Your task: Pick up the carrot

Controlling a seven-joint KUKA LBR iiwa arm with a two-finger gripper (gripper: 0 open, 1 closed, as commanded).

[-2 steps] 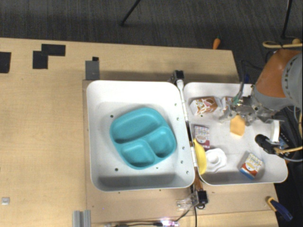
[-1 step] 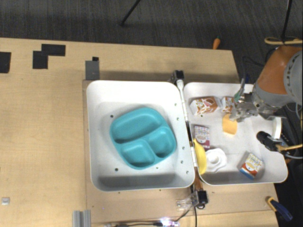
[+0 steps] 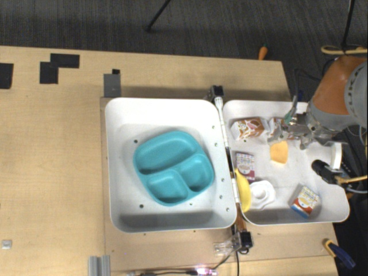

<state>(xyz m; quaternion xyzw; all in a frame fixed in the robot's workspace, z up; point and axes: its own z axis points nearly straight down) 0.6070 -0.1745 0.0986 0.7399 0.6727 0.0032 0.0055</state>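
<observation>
Bench bears two bins, one teal tray.

Your carrot looks like a stubby yellow-orange chunk, hard to identify for certain. It lies flat near the right bin's middle, slightly toward 11 o'clock.
</observation>
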